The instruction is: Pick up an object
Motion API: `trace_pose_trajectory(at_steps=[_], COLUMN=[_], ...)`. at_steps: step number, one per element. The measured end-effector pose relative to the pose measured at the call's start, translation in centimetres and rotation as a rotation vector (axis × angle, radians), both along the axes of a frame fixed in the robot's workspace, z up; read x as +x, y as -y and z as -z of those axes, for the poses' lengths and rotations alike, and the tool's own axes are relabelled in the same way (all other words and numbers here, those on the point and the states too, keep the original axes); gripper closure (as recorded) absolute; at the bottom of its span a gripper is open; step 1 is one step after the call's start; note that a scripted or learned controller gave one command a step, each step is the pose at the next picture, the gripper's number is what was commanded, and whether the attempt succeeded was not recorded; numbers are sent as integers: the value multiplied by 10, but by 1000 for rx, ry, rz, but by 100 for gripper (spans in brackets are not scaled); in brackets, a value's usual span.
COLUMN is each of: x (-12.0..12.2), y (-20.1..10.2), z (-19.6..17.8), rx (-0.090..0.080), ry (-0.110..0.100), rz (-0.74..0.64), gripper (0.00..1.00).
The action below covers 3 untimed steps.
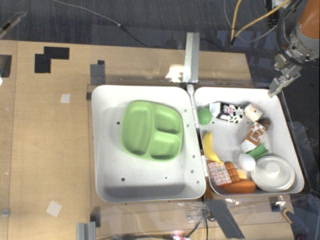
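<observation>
Where the right bin (295,149) comes nearest the camera, a white bowl (272,172) sits upside down in its near right corner, with an orange carrot-like piece (240,186), a checkered packet (218,173) and a white egg (246,161) crowded to its left. A banana (210,148) lies along the bin's left wall, and a green ball (204,116) rests beyond it. Toward the middle stand a small carton with a green cap (255,136) and, further back, a black-and-white printed pack (229,112) beside a small tan-and-white piece (252,112); what these last ones are is hard to make out. The left bin (105,179) holds a green divided tray (151,129) lying face down. Both bins rest on the wooden counter (45,149). Farthest back, the arm (305,31) comes in from the upper right corner, cut off by the frame's edge, with yellow cables (250,6) looping beside it. Its gripper (278,85) hangs above the right bin's far right corner, apart from every object, nothing visibly between its fingers; whether it is released or clenched I cannot tell.
</observation>
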<state>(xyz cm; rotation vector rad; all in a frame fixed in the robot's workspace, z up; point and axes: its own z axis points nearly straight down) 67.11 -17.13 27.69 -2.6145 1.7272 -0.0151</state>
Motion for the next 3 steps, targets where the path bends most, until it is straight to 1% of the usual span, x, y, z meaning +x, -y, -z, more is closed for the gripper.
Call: trace_pose_trajectory(at_steps=[1, 2, 3], x=[-2, -45, -1], y=[-101, -46, -26], z=[14, 88, 25], rx=[5, -1, -7], ry=[-7, -11, -3], rz=[40, -269, -569], gripper=[100, 100, 100])
